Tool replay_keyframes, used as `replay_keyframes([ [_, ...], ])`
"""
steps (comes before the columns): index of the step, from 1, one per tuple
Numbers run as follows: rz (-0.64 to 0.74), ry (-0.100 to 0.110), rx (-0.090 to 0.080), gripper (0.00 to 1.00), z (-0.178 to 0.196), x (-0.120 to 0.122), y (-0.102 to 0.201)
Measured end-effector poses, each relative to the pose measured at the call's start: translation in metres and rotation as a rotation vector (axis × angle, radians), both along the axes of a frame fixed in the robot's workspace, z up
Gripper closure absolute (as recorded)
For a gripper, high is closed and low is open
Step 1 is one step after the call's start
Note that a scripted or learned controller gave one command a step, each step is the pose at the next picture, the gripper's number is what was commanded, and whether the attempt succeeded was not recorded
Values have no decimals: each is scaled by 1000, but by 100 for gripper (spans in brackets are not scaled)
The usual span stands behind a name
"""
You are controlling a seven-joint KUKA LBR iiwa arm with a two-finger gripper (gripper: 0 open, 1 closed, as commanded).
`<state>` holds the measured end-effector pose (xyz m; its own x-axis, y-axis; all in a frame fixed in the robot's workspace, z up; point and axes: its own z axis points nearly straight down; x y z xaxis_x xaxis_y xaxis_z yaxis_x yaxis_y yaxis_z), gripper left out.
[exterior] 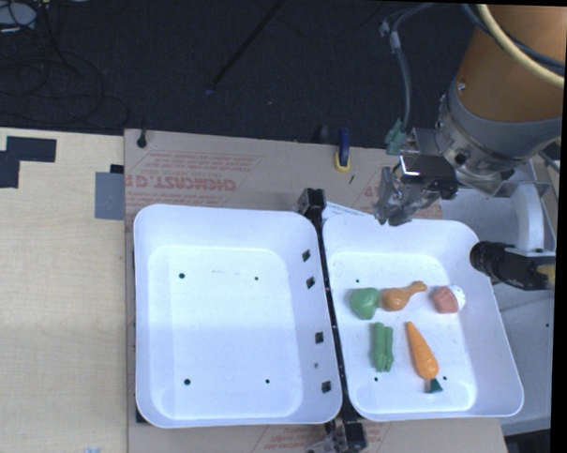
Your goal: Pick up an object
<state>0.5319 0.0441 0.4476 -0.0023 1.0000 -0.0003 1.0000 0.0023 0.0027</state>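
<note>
Fingers on the gripper (pixel 394 214) were too dark and small for me to tell whether they were open or shut, and I saw nothing between them. It hung over the far edge of the right bin (pixel 499 371), near that bin's far left corner. The grey arm (pixel 505 85) with its orange band came in from the right.

All the toys lay in the right bin. I saw a green lump (pixel 363 301) near the bin's left edge, about halfway along it. An orange drumstick (pixel 403 295) lay just beside it, and the two seemed to touch. A pink and white piece (pixel 446 298) sat a little way off, nearer the right edge. A green pod (pixel 381 346) lay closer to the near edge. A carrot (pixel 421 354) lay near it, its green tip pointing at the near edge. All of them were well apart from the gripper.

I saw the left bin (pixel 153 309) touching the right bin along one edge.
</note>
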Motion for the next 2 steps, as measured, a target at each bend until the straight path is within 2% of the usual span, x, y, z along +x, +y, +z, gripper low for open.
replay_keyframes([
  [1, 0, 1, 0, 100, 93, 7, 15],
  [2, -1, 19, -2, 100, -68, 19, 32],
])
